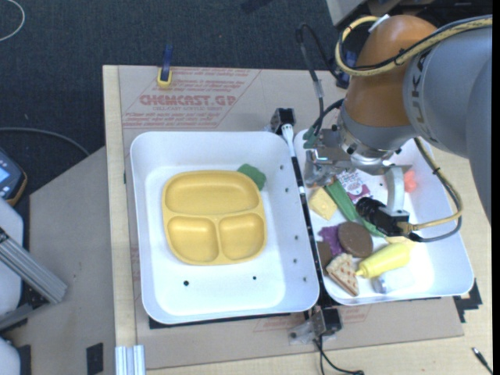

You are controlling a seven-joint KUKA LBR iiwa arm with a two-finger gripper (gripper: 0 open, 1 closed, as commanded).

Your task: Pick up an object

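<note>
Two white bins; one yellow tray; one arm.

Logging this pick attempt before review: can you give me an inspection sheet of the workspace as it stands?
Surface: two white bins, left bin, right bin, on a cardboard sheet.
Job's things: yellow divided tray and a green piece in the left bin; toy foods in the right, among them corn, cracker, cheese wedge.
Clutter: nothing seen.
Grippers: claw low over the right bin, fingers hidden.
Cables: black and yellow cable trailing from the wrist.
Surroundings: dark carpet.
</note>
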